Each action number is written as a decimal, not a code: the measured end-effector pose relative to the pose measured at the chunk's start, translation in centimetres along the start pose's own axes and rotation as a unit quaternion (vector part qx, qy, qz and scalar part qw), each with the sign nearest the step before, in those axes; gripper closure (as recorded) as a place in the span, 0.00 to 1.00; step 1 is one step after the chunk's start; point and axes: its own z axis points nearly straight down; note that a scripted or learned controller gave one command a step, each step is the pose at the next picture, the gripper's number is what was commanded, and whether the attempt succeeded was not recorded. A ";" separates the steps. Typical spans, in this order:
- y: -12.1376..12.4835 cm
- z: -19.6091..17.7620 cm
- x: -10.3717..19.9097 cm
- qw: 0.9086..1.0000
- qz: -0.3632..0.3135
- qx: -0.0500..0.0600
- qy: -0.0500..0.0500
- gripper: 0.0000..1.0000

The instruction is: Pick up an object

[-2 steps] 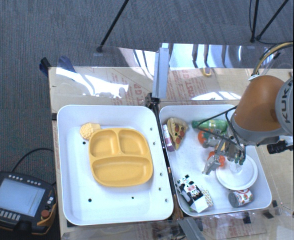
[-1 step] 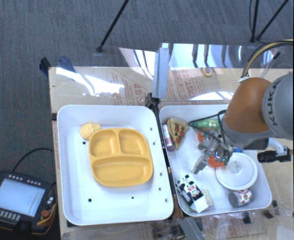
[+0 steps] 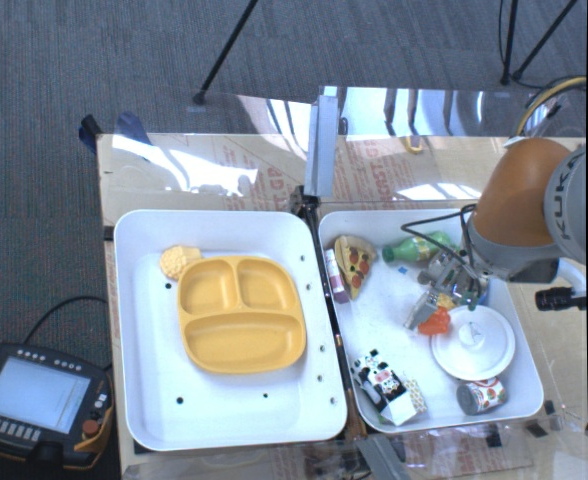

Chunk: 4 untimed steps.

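Note:
My gripper (image 3: pixel 434 306) hangs low over the middle of the right bin (image 3: pixel 530 360), with the arm's orange band just above and to its right. A small red-orange object (image 3: pixel 435 321) lies right under the gripper's tip, touching the rim of a white round lid (image 3: pixel 473 342). Whether the gripper touches the red-orange object is unclear. A green bottle (image 3: pixel 416 247) lies just behind the gripper. A pizza-slice toy (image 3: pixel 354 258) rests at the bin's back left.
A cow-patterned carton (image 3: pixel 384 382) and a small can (image 3: pixel 481 395) sit along the right bin's front. A purple-and-white item (image 3: pixel 334 274) leans on its left wall. The left bin (image 3: pixel 144 368) holds a yellow divided plate (image 3: pixel 241 313) and a small yellow piece (image 3: pixel 179 260).

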 end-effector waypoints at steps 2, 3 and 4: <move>8.1 0.0 0.0 0.999 0.039 0.000 -0.001 0.00; 6.2 0.0 3.2 1.000 0.024 0.000 0.000 0.00; 2.3 0.1 6.4 0.998 0.057 0.001 0.001 0.00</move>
